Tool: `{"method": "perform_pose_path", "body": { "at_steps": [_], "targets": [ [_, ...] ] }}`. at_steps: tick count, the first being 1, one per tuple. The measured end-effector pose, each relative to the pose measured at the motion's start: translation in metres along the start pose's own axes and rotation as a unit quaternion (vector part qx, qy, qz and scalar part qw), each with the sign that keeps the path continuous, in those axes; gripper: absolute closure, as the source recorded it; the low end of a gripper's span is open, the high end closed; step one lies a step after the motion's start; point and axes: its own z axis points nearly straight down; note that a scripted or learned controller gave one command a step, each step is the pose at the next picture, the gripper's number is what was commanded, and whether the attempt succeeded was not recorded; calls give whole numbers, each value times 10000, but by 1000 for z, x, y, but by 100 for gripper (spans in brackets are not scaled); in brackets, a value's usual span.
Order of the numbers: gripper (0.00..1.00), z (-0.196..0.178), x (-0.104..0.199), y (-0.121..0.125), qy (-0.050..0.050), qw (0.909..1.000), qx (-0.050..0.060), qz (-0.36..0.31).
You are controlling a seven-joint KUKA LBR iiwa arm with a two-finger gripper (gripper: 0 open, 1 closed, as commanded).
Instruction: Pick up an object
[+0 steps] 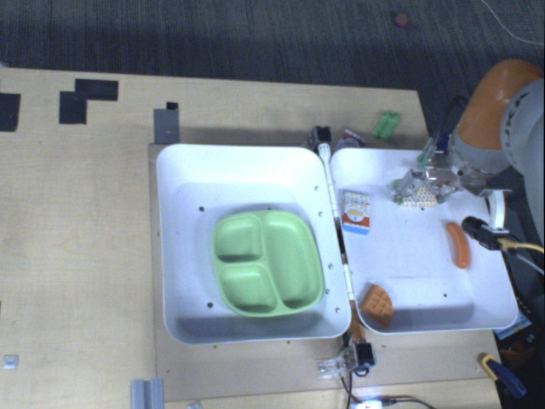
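The camera view showed the gripper (pixel 417 191) low in the right bin's (pixel 409 301) upper part, its opening impossible to tell, near a small carton (pixel 356 210) toward frame centre, seemingly light, stiff, best pinched across its narrow sides.

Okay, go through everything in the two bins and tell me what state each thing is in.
Green divided plate: flat in the left bin, right side up.
Small carton: lying flat, right bin.
Hot dog: lying flat, untouched.
Brown pastry: resting at the near wall.
Gripper: over the right bin's far end.
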Motion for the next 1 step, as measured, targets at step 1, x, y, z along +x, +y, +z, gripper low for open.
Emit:
{"method": "perform_pose_path", "body": {
  "at_steps": [1],
  "targets": [
    [100, -12, 1, 2, 2, 10000, -28, -11]
  ]
}}
